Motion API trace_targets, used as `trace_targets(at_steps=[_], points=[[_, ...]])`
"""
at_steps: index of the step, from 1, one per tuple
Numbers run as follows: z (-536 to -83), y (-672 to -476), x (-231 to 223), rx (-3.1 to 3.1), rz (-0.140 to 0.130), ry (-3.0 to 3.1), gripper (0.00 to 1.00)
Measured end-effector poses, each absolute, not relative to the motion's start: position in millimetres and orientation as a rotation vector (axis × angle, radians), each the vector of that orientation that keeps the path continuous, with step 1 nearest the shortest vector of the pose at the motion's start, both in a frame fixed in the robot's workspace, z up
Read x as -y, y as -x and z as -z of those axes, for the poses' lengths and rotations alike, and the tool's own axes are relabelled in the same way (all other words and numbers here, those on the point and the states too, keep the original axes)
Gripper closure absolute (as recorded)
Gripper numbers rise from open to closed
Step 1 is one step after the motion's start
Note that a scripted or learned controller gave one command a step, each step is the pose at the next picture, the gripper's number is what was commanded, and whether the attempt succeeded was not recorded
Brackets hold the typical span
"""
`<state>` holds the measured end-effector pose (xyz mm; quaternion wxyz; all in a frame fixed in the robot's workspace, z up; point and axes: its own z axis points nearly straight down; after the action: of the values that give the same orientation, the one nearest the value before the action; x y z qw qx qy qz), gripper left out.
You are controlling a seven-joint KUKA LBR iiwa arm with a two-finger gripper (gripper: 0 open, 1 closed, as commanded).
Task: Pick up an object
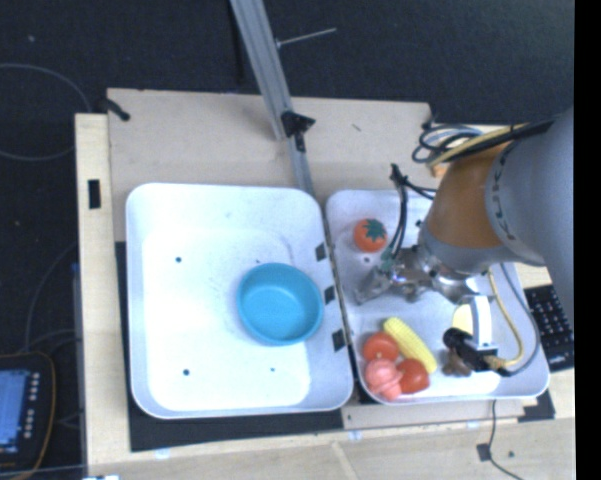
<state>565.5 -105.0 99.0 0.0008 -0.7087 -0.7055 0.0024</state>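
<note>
We see the arm (pixel 500 203) reaching in from the right over the right bin (pixel 355 213), with its hand (pixel 385 280) low above the bare floor of that bin, roughly midway between an orange-red tomato-like toy (pixel 370 234) toward the far wall and a cluster of food toys at the near edge: a yellow corn cob (pixel 408 340), a red piece (pixel 379 348), another red piece (pixel 414 376) and a pink one (pixel 382 376). Whether the hand is released or clenched we cannot tell, since the metal parts blur together there, and nothing shows between them. The left bin (pixel 170 228) holds a blue bowl (pixel 278 303), well apart from the hand across the divider. We judge that the step in hand is choosing and closing in on one toy. The tomato-like toy looks the cleaner target to us, since it stands alone with free floor around it; the clustered pieces touch one another and would crowd the grasp. To do this well we would centre the hand over the chosen toy, descend straight, keep clear of the bin wall, and lift only once the toy sits firmly gripped.
</note>
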Motion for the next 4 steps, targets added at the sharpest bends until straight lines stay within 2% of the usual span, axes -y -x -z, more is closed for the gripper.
trace_targets(at_steps=[1, 2, 3, 4], points=[[-113, -567.7, 104, 2.210, 0.006, 2.236, 1.00], [-179, -570.2, 106, 2.222, 0.009, 2.224, 1.00], [-207, -572.2, 106, 2.230, 0.008, 2.216, 1.00], [-226, -562.8, 55, 2.233, 0.009, 2.210, 1.00]])
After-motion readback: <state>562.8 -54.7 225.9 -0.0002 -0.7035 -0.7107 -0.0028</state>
